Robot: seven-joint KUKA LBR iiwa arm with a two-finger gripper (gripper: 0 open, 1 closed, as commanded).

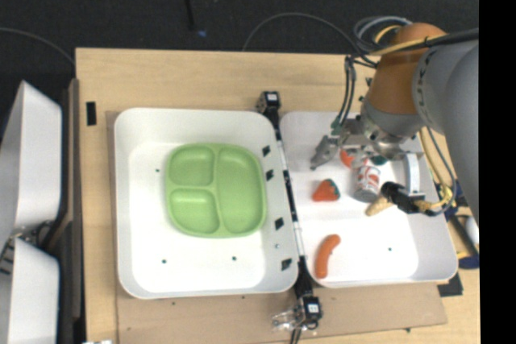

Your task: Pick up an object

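Two shallow white bins sit side by side on the wooden bench (201, 64), and I have the arm over the right bin (419, 258). My gripper (348, 147) hangs low with its fingers spread apart, nothing between them. A strawberry (326, 190) lies just below the jaws, a small can (367, 178) close beside them, an orange sausage (326, 254) farther off. The left bin (137, 262) holds a green divided plate (215, 188). I judge the crowding risky: descending could nudge the can or close on two items at once.

Grey arm reaching in from right, orange band above wrist, pincer (348, 159) lowered, fingers seemingly spread
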